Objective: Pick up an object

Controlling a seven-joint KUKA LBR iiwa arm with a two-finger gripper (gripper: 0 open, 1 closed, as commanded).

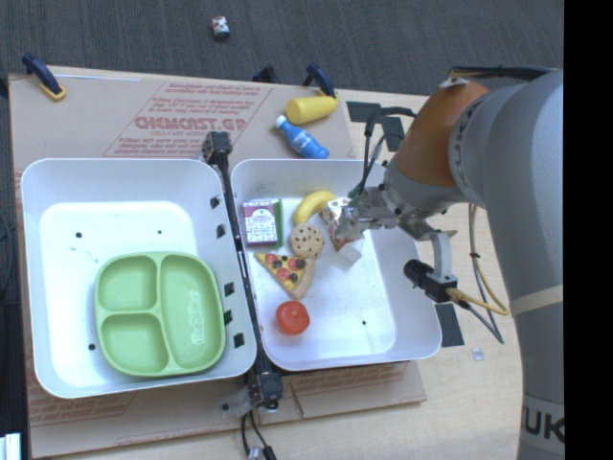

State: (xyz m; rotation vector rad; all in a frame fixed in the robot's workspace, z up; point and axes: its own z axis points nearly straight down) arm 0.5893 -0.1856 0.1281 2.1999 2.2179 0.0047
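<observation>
- A round red plastic tomato (pixel 292 317) lies at 6 o'clock in the right white bin (pixel 407 329).
- A pizza slice toy (pixel 288 271) and a round cookie (pixel 307 241) lie centrally.
- The hand (pixel 342 228) hangs beside a curved yellow banana (pixel 312 204) at 12 o'clock; its grip cannot be told.

Dark grey carpet (pixel 144 17) behind cardboard-topped bench (pixel 115 103).
</observation>
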